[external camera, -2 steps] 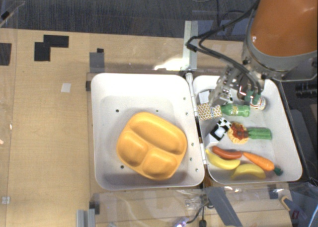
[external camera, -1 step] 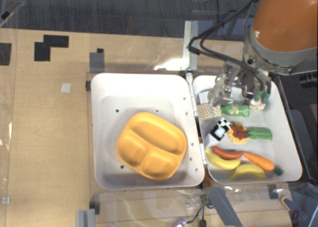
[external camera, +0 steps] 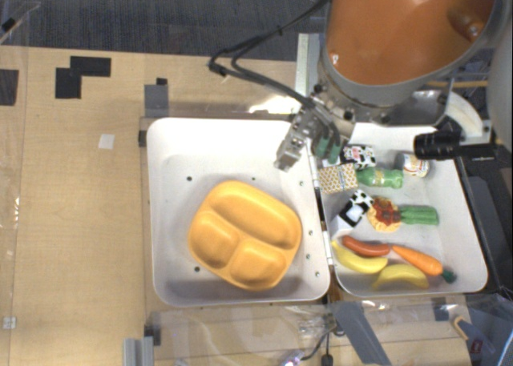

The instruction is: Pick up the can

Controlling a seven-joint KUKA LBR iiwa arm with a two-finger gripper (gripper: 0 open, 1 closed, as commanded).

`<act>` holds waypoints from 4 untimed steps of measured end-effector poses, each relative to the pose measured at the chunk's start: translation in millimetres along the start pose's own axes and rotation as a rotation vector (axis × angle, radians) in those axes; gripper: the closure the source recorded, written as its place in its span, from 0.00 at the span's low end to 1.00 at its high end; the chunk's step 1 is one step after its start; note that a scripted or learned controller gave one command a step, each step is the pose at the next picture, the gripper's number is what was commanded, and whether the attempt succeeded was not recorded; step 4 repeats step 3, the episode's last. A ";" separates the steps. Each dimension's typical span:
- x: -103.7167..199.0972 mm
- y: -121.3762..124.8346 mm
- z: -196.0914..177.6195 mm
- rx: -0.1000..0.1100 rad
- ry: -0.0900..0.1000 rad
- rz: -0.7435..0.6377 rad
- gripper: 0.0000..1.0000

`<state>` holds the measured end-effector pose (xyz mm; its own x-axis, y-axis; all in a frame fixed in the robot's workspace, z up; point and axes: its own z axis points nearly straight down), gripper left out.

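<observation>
The can [external camera: 414,166] lay near the far edge of the right bin [external camera: 474,272], small, with a white body and a red-and-yellow label, partly hidden behind a black fixture [external camera: 449,145] that reached in from the right. Just to its left lay a green bottle [external camera: 380,178] on its side, and beyond that a black-and-white cow toy [external camera: 358,154] and a patterned box [external camera: 337,177]. Nearer the camera sat a second black-and-white piece [external camera: 353,210], a red-and-yellow toy [external camera: 385,215] beside a green vegetable [external camera: 417,215], then a red sausage [external camera: 365,246], a carrot [external camera: 418,259] and two bananas [external camera: 358,260].

The gripper [external camera: 293,146] hung over the wall between the bins, at the far right corner of the left bin [external camera: 164,220], well apart from the can, with the cow toy, box and bottle lying between them. Its fingers pointed down toward the left bin; whether they were spread or closed could not be told. A yellow divided tray [external camera: 244,233] rested upside down in the left bin.
</observation>
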<state>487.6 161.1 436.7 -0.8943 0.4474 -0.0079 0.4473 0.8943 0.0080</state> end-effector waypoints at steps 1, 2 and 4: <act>8.1 28.2 109.3 0.001 0.004 -0.288 1.00; 6.2 8.7 191.9 0.002 0.005 -0.228 1.00; 6.0 8.6 191.6 0.002 0.004 -0.227 0.00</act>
